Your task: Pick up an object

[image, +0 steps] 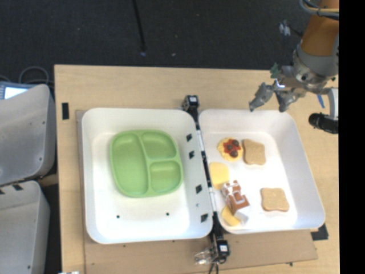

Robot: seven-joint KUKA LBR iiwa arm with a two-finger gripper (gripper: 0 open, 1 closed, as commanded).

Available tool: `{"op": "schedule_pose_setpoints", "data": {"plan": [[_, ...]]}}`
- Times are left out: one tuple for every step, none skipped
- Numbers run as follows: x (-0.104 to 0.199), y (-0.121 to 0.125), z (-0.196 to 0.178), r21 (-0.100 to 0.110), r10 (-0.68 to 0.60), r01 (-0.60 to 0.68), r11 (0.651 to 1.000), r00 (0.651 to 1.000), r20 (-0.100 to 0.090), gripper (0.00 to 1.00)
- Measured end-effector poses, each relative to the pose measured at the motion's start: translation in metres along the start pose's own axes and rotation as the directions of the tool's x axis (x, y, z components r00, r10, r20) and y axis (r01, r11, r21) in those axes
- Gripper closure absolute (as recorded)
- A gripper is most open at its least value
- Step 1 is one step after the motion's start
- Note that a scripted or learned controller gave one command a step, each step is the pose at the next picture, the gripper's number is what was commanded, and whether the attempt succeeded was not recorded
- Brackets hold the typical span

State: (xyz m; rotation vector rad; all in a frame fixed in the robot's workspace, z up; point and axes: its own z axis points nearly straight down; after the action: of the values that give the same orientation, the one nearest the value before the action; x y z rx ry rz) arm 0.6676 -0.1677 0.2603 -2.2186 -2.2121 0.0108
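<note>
Grey arm: reaches in from the upper right, orange band above the wrist, wrist angled down and left toward the far edge of the right bin (302,153).
Jaws: the gripper (268,100) hangs above the table (142,81) just beyond the right bin's far rim; its two fingers stand apart, with nothing between them and touching nothing.
Bins: two, white and shallow, side by side on the table, the left bin (94,210) meeting the right one along a middle divider.
Plates: one, a green plate (146,162) with three compartments, lying flat in the left bin.
Toast: two pieces in the right bin, the far toast (254,152) near the middle and the near toast (275,199) toward the front right corner, well apart from each other.
Red-topped piece: one, a small yellow round with red on top (230,148), just left of the far toast.
Yellow pieces: two, a yellow slab (219,173) by the divider and a yellow wedge (230,217) at the front.
Brown-and-white piece: one, a small toy (235,196) between the slab and the wedge, touching the wedge.
Gripper to food: well apart; every piece lies on the bin floor.
</note>
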Motion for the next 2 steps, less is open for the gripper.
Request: {"op": "schedule_pose_setpoints", "data": {"plan": [[0.000,0.002,-0.008,-0.013,-0.002,0.002,1.000,1.000,0.002,0.00],[0.005,0.004,0.053,-0.007,-0.005,0.005,1.000,1.000,0.002,0.00]]}}
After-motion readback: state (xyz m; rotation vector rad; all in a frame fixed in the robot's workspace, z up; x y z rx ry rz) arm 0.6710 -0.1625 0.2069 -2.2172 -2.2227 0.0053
